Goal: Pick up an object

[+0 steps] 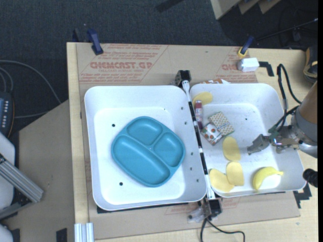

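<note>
The right bin [252, 97] holds several small items. A yellow chip-like piece [203, 98] lies at its far left corner, with a red-capped tube [198, 113] along the left wall. Beside the tube are a checkered packet [221, 122] and a small printed carton [211, 133]. A yellow oval piece [230, 148] lies mid-bin. Two more yellow pieces [218, 180] [235, 173] and a lemon-like yellow object [266, 176] lie along the front wall. My gripper [257, 144] hangs low over the bin floor, just right of the oval piece and behind the lemon-like object, with nothing seen in it.
The left bin [101, 100] carries a blue divided plate [147, 150]. The arm [303, 132] comes in over the right bin's right wall. A white block [249, 64] and blue clamps [94, 40] sit on the cardboard behind the bins.
</note>
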### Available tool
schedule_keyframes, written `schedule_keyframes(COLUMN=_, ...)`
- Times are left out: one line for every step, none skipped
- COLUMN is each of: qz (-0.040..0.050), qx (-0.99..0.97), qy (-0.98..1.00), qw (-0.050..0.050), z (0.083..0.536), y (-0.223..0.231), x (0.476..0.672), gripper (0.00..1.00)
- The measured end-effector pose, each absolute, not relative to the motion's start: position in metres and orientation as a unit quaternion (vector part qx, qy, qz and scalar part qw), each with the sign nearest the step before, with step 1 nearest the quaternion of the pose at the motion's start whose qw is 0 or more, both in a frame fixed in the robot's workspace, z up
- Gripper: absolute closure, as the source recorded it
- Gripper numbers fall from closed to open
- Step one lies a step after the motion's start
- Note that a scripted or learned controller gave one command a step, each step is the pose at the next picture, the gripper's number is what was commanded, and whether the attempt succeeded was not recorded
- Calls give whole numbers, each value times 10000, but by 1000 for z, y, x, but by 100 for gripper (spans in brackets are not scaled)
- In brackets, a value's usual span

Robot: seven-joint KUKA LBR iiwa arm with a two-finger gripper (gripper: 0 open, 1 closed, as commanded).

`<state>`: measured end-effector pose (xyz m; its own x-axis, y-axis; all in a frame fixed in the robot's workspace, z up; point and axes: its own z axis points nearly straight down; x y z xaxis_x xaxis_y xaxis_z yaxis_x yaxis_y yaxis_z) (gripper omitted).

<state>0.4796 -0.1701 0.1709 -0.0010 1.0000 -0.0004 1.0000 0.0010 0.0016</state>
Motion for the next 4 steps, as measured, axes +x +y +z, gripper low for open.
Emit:
schedule_keyframes(qz=-3, qx=7074, qy=7068, qw=-11, z=113, y=-192, x=479, gripper=0)
schedule_keyframes(qz=1, qx=7071, qy=7072, qw=14, z=157, y=-203, x=492, gripper=0)
schedule_keyframes(qz=3, qx=7067, qy=7075, qw=1, z=85, y=-151, x=479, gripper=0)
schedule_keyframes(qz=10, qx=7064, qy=7078, qw=8, z=171, y=-103, x=542, gripper=0)
